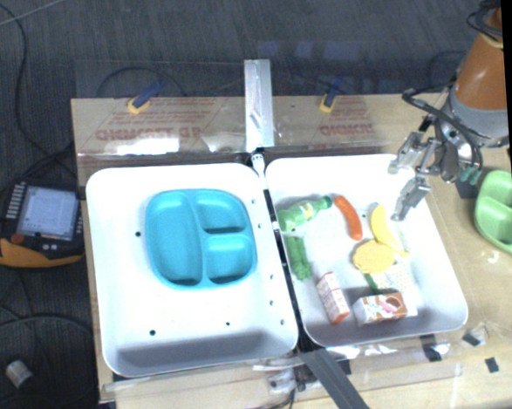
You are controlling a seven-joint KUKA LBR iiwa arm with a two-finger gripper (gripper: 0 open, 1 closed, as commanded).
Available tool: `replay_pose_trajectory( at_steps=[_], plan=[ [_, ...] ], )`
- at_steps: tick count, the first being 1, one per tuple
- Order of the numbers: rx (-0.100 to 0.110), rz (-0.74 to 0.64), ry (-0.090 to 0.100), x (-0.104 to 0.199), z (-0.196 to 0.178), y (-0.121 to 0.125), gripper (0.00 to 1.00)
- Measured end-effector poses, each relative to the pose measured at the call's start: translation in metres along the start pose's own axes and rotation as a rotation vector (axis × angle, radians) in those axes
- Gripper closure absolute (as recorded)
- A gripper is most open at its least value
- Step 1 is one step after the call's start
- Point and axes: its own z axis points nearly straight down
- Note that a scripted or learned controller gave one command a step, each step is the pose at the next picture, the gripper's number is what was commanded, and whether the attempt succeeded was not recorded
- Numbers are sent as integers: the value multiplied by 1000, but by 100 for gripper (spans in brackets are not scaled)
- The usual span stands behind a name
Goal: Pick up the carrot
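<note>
Approach step judged in hand: carrot [349,216] lying loose in right bin [450,290], just beside banana [379,225] and green bottle [306,211]; hand [412,180] farther back over bin's right rim, fingers apart, holding nothing; next, leftward reach and descent onto carrot.

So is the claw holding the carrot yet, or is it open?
Claw: open, holding nothing, hovering over the right bin's far right edge. The carrot lies in the bin.
</note>
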Motion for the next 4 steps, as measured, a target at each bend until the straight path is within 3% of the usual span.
replay_pose_trajectory(
  at_steps=[1,2,3,4],
  plan=[
    [7,-182,1,-24,39,53,0],
    [9,-257,1,-9,-7,40,0],
    [8,-346,1,3,-75,30,0],
    [7,-564,4,-8,33,49,0]
  ],
)
